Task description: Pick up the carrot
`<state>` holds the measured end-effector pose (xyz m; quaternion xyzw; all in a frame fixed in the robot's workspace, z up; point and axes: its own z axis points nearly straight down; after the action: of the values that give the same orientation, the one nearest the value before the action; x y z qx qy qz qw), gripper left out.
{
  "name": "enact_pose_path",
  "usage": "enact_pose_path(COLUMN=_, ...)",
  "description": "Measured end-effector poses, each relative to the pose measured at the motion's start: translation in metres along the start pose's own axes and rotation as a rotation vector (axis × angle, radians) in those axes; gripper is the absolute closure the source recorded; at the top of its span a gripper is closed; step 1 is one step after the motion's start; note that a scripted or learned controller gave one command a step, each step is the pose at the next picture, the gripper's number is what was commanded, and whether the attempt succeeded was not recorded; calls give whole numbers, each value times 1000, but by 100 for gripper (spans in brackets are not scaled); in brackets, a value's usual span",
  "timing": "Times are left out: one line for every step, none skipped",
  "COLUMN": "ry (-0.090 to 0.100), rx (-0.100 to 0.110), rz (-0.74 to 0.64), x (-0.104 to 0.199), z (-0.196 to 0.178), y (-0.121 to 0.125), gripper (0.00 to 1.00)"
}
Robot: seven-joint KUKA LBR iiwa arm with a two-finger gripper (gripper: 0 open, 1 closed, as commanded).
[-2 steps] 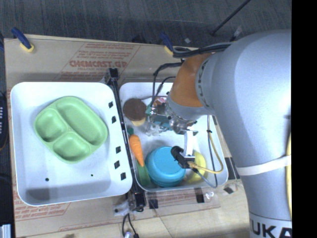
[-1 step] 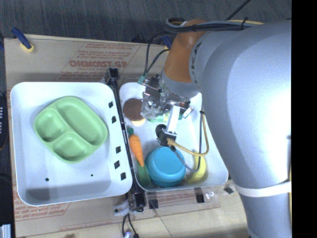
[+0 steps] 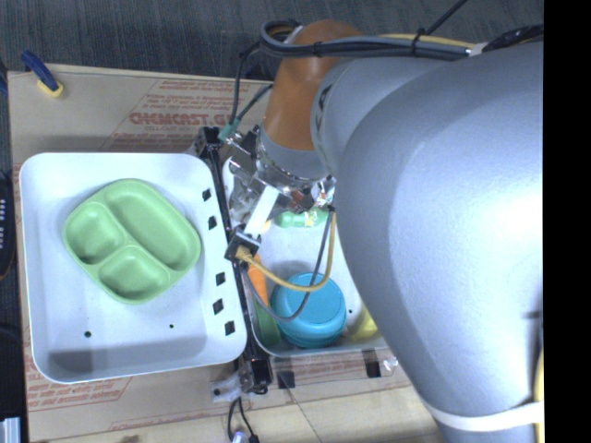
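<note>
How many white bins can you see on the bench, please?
2: the left bin holds a green plate; the right bin, with a blue bowl, is partly hidden under the arm.

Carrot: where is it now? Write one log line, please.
carrot: in right bin, beside blue bowl | arm: over right bin | carrot between fingers: not seen

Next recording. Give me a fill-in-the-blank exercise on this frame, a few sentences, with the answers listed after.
1. The green plate lies in the white bin on the view's ___ side.
2. That plate has ___ compartments.
3. The carrot lies in the other bin, right beside a ___ bowl.
4. The grey arm reaches in over the bin on the view's ___ side.

Missing words: left; three; blue; right.
</note>
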<state>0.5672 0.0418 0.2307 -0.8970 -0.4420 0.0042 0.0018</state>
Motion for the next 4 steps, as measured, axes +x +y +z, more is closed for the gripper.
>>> enact_pose_path(ry=0, rx=0, rz=275, x=31, z=-49, y=65, gripper=100)
enact_pose_path(ry=1, rx=11, rz=248, x=118, z=-36, y=-33, gripper=100)
enact_pose_path(ry=5, rx=-4, rz=250, x=34, z=-117, y=-15, gripper=100)
enact_pose_path(ry=-9, rx=6, rz=8, x=127, z=-5, y=-88, gripper=100)
